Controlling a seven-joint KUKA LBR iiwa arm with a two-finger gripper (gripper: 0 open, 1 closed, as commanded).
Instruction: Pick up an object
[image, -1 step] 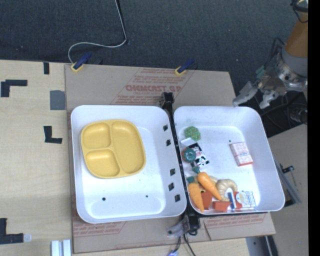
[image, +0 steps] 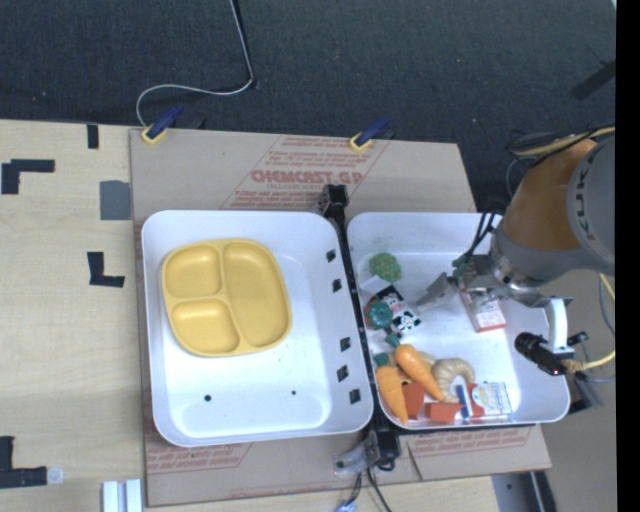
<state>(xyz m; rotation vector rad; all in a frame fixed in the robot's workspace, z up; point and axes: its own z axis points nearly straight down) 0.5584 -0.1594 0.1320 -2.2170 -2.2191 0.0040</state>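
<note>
- Nearest the camera, a cluster of small things is seen piled at the front edge of the right bin (image: 520, 235): an orange carrot (image: 418, 369), a second orange piece (image: 391, 391) beside it, a tan curved item (image: 453, 372), a red block (image: 437, 410) and a small printed carton (image: 488, 399).
- Behind that pile, close to the divider between the bins, a teal toy (image: 380, 314) and a black-and-white figure (image: 403, 322) are found touching or nearly touching each other.
- Farther back, a green broccoli-like piece (image: 384, 266) is spotted lying alone on the white floor.
- Over in the left bin (image: 240, 405), a yellow three-compartment plate (image: 227, 297) is seen lying flat toward the back.
- From the right, the grey arm with its orange band (image: 545, 205) is brought in over the right bin, and the gripper (image: 462, 282) is held low above the bin's middle-right floor.
- One slim finger (image: 437, 291) is seen pointing left toward the toys, well apart from them; whether the jaws are spread or closed cannot be told from this angle.
- Nothing is seen between the fingers.
- Just beside the gripper, a small white card with a red mark (image: 488, 316) is seen lying flat on the bin floor.
- Both bins are seen resting on a cardboard sheet (image: 300, 170) with red lettering.
</note>
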